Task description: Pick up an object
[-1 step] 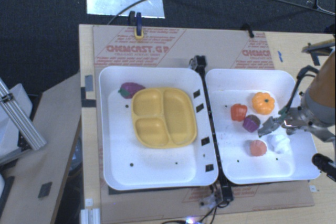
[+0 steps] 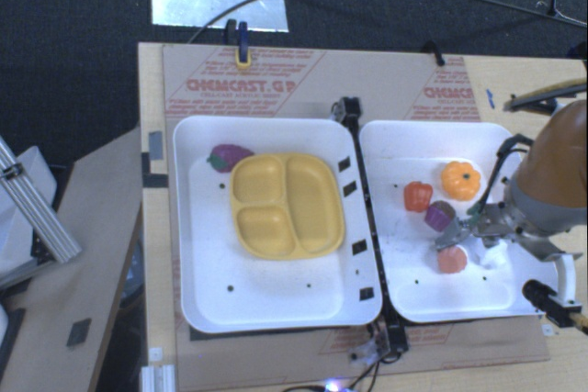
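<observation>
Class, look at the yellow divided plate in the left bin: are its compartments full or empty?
Empty. The yellow plate shows three bare compartments; the purple toy lies beside it, outside its rim.

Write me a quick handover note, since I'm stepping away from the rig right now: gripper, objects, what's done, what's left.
Gripper: low in the right bin, among the toys; nothing visibly held.
Right bin: orange pumpkin, red pepper, purple piece, pink piece, the last two closest to the gripper.
Left bin: yellow divided tray, purple toy at its upper left corner.
Done: arm is at the objects.
Left: grasp one and lift it.
</observation>
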Robot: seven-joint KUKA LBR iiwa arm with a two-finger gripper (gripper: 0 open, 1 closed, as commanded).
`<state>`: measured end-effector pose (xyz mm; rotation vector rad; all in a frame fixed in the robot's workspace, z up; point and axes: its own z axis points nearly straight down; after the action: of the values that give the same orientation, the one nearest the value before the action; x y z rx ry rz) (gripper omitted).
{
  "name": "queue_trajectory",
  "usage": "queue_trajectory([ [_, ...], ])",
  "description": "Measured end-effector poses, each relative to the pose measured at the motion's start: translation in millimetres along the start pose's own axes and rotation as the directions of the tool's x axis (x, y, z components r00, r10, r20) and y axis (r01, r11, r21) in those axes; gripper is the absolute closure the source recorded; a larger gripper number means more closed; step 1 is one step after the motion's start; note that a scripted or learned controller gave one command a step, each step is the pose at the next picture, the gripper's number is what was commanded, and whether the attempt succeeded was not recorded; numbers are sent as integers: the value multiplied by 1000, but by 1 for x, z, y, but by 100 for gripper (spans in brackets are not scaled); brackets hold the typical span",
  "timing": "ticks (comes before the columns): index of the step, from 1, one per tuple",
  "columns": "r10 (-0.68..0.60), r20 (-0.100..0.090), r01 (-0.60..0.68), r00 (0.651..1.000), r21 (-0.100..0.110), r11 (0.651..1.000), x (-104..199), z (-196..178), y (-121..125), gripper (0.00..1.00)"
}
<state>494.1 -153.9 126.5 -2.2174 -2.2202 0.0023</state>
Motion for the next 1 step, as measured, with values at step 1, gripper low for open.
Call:
queue_trajectory([
  [1,0,1,0,1000,-4,1000,0,44,1,0],
])
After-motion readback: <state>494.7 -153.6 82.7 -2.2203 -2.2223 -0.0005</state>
